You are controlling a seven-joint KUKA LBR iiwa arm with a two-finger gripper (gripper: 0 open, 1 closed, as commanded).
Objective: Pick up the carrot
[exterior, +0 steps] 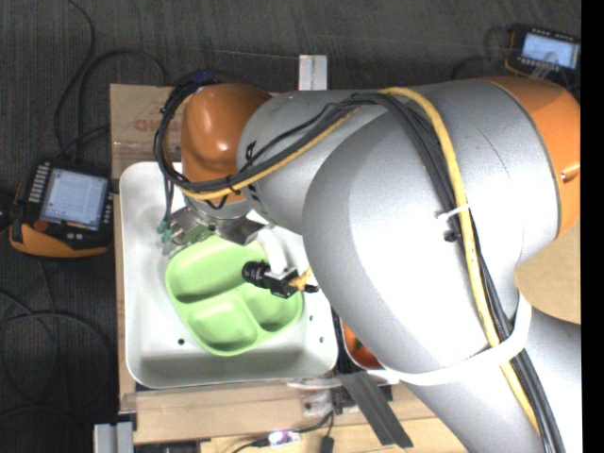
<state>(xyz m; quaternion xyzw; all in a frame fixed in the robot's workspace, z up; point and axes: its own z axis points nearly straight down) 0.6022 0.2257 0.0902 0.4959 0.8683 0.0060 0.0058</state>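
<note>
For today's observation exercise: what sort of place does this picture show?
Probably a robotics lab: a big grey arm reaches over a white bin, with handheld control pendants and cables lying on dark carpet.

A divided plate lies inside the left bin, toward the bin's middle. The arm reaches in from the right and hangs over the far half of that bin and most of the right one. The bins sit on the bench. On the floor, a handheld screen lies left of the bench, and another lies at the far right.
</note>
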